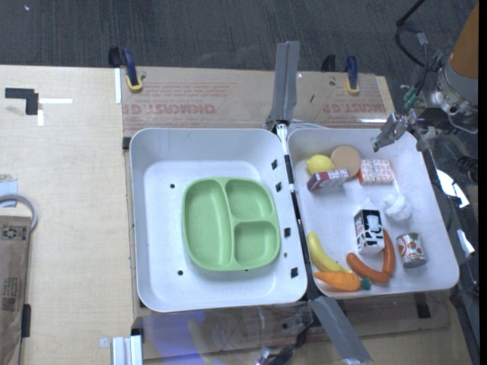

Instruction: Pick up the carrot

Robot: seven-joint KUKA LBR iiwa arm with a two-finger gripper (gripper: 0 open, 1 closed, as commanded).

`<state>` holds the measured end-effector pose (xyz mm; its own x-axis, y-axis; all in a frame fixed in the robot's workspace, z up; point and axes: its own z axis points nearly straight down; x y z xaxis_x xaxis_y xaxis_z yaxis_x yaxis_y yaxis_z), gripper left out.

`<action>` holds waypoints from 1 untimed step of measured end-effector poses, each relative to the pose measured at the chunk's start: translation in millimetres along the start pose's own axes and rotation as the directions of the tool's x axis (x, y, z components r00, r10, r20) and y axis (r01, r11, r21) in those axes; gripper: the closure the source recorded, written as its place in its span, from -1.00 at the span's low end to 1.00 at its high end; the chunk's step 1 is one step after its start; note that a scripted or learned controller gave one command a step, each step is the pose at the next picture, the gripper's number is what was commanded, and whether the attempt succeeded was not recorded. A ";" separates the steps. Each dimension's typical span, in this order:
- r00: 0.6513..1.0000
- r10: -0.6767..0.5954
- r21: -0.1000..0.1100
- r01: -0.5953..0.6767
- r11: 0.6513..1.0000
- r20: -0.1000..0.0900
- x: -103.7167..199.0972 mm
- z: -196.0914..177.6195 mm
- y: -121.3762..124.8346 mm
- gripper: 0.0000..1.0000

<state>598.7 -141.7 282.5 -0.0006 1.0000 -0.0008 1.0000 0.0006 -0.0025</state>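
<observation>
Bench (61, 204): pale wood top. Cardboard sheet (228, 97) lies on it toward the far edge, printed lettering upside down, held by two blue-and-yellow clamps (131, 73) at its far corners. Two white bins rest side by side on the cardboard: left bin (152, 280), right bin (441, 272), touching along their inner walls. Black L-shaped mark (23, 97) with white tape strips at far left. Brown paper bag (11, 280) at the left edge, a metal ring (19, 204) just beyond it.

Green divided plate (230, 223); white bins (152, 166); orange carrot (338, 280); yellow banana (323, 254); black-and-white carton (369, 231), possibly cow-patterned.
</observation>
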 end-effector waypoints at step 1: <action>1.000 -0.010 0.001 0.010 1.000 -0.001 55.3 92.2 -45.5 -1.00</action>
<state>552.9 -86.5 190.4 -0.0102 0.9999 0.0000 0.9999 0.0102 -0.0039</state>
